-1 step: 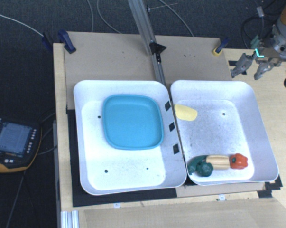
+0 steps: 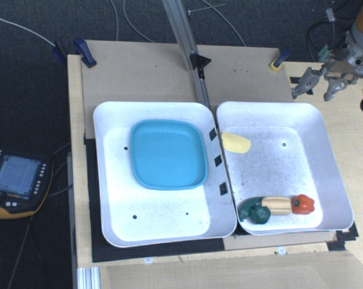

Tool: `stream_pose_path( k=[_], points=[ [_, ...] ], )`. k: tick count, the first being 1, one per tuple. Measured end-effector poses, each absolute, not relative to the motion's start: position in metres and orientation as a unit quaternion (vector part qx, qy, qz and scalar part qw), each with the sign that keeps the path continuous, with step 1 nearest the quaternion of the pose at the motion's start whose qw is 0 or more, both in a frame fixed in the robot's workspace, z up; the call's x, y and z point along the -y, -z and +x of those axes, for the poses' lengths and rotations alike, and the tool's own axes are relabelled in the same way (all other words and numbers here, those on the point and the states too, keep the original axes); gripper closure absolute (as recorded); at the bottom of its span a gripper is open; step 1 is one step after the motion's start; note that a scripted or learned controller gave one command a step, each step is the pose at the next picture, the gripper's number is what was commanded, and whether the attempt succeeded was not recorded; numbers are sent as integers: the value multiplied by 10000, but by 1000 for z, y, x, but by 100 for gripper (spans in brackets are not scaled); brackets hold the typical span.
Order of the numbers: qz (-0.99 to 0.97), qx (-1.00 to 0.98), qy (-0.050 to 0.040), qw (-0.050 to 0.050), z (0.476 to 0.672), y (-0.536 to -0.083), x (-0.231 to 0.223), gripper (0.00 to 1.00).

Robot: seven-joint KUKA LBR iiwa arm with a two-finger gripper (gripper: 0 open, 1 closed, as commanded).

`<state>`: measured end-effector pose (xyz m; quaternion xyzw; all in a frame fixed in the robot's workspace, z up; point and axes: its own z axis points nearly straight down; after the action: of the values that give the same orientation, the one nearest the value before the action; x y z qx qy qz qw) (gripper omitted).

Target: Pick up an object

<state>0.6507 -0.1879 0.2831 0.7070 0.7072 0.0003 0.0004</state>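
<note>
My gripper [image 2: 318, 89] hangs at the top right, above the far edge of the right bin [image 2: 325, 131], with its two fingers spread apart and nothing between them. In that bin a pale yellow object [image 2: 236, 142] lies near the far left corner. Along the bin's near edge lie a dark green object [image 2: 254, 212], a tan cylinder [image 2: 277, 205] and a red object [image 2: 303, 204], side by side and touching. A blue square plate [image 2: 168, 154] rests in the left bin [image 2: 109, 161].
A metal pole [image 2: 182, 26] slants down from the top to the gap between the bins. Blue [image 2: 85, 52] and yellow [image 2: 280, 58] clamps hold the board's far corners. A handheld pendant [image 2: 15, 182] lies on the floor at left. Cables cross the dark floor.
</note>
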Motion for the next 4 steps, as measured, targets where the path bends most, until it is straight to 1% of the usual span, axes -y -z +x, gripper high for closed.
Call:
stream_pose_path(
  k=[1, 2, 3, 4],
  points=[
    [7071, -7071, 8, -13, 650, -240, 193, 0],
    [7069, -7073, 12, -20, 647, -177, 190, 0],
    [7069, -7073, 11, -20, 651, -120, 181, 0],
    [7069, -7074, -7, 11, 652, -135, 182, 100]
  ],
)
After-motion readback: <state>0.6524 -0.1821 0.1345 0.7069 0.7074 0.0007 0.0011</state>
